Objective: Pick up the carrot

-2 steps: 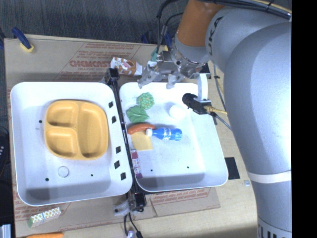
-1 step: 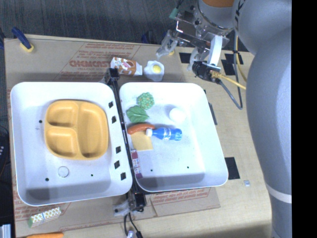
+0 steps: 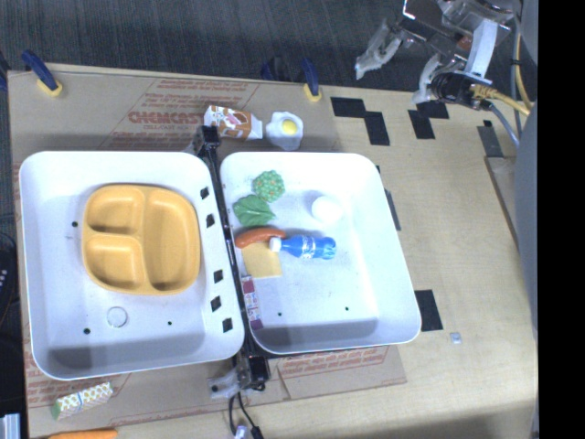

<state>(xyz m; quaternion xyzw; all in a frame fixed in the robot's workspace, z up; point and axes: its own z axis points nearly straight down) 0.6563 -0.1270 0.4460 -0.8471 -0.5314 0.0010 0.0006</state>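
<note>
The arm's wrist hangs at the view's upper right, its gripper with jaws spread apart.

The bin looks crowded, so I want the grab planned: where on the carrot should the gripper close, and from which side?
Probably grip the carrot at its left half, from straight above. It lies flat and roughly left-right in the right bin; its right tip meets the blue bottle. With fingers across its narrow width, watch the green leaf behind and yellow block in front.
</note>
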